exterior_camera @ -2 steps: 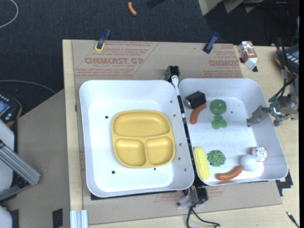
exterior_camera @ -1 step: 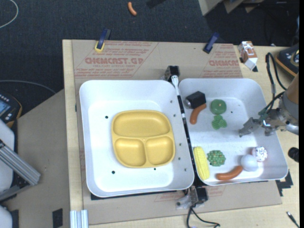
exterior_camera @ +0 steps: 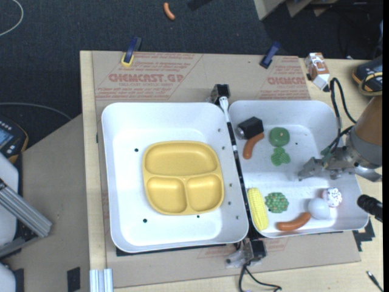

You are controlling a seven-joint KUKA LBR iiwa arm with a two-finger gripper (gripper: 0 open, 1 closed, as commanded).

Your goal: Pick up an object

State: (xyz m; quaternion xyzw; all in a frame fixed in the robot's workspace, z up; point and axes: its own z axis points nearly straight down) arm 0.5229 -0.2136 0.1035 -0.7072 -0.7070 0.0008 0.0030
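Observation:
The right bin holds several toy foods. A black block lies at its back left with an orange sausage beside it. A green round piece sits over a small green leafy piece. Along the front lie a yellow corn cob, a green broccoli, a second orange sausage, a white ball and a small speckled white piece. My gripper hangs low over the bin's right middle, above bare floor, apart from every item.
The left bin bears a yellow three-compartment plate. A black divider clip stands between the bins at the back. Cables run past the right bin's far right rim. Blue clamps hold the cardboard at the back edge.

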